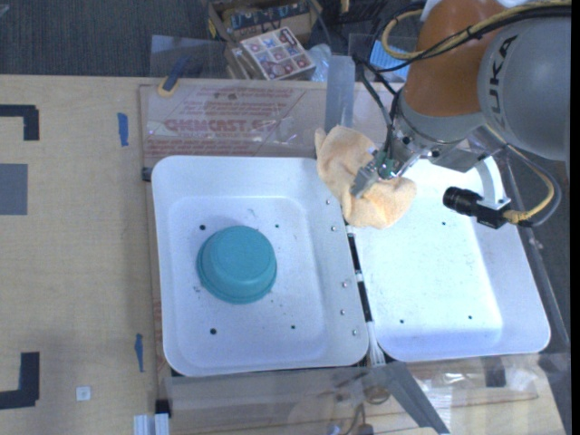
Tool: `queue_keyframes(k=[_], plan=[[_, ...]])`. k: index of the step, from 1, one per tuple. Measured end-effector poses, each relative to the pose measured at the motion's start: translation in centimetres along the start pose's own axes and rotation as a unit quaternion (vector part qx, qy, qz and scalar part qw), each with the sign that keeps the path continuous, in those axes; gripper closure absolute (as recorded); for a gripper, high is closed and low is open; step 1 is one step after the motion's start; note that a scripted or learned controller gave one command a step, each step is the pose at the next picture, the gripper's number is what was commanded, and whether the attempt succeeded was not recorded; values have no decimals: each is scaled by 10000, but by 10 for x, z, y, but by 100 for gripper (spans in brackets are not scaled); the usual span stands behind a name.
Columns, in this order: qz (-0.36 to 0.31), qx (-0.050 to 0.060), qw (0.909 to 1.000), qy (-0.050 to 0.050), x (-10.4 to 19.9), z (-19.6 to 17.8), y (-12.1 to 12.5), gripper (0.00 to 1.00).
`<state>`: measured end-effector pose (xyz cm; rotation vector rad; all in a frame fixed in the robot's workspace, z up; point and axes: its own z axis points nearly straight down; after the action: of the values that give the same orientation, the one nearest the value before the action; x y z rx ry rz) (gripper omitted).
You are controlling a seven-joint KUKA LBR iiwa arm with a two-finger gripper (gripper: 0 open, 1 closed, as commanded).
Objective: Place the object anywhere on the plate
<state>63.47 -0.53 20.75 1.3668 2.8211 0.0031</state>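
So the fingers (370, 178) look clamped on the yellow cloth (362, 184), which hangs bunched around and below them over the divide between the two bins, at the far end. That's my read from the fabric gathering at the tips, though they're small in the camera view.

The teal plate (237, 263) (looks like an upturned dish, really) sits well to the left of the fingers and nearer the camera, in the left bin (181, 184). The right bin (471, 306) spreads out below and to the right of the fingers.

For this step I'd say: lift enough that the dangling cloth clears the ridge between the bins, carry it left until the bulk hangs over the plate, then lower before letting go so it doesn't slide off the domed top.

Readable writing: "UKA" on the grey arm (535, 71) up right of the fingers, and faint red "CHEMCAST" lettering on the clear sheet (227, 120) lying on the surface beyond the left bin.
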Motion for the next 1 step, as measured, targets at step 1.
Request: queue_keyframes(k=[1], plan=[[5, 4, 10000, 4, -2, -18, 0, 100]])
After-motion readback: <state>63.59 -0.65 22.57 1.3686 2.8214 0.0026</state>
